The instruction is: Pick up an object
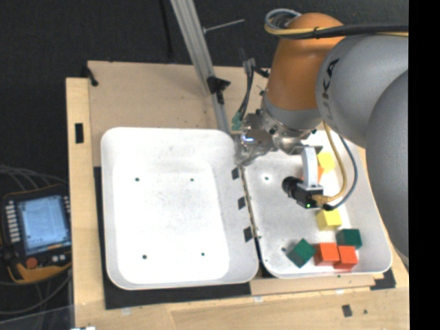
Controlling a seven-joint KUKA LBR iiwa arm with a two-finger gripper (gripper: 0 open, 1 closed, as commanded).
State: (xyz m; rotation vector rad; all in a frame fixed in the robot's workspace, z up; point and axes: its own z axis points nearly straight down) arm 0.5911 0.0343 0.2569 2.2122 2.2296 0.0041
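Green block (pixel 300 251) sits in right bin (pixel 275 208), near front wall, just beside orange block (pixel 327 253). Gripper (pixel 249 145) hangs over bin's far-left corner, well apart; its state I cannot tell. I judge 0 blocks lifted, approach pending.

A pale wooden bench (pixel 158 95) carries two shallow white bins side by side; the left bin (pixel 172 198) shows four small dark dots, and three black tabs (pixel 242 203) sit along its seam with the right bin (pixel 271 215). A grey metal rail (pixel 196 40) slants down toward that seam. A handheld pendant (pixel 38 225) with a lit screen lies left of the bench.
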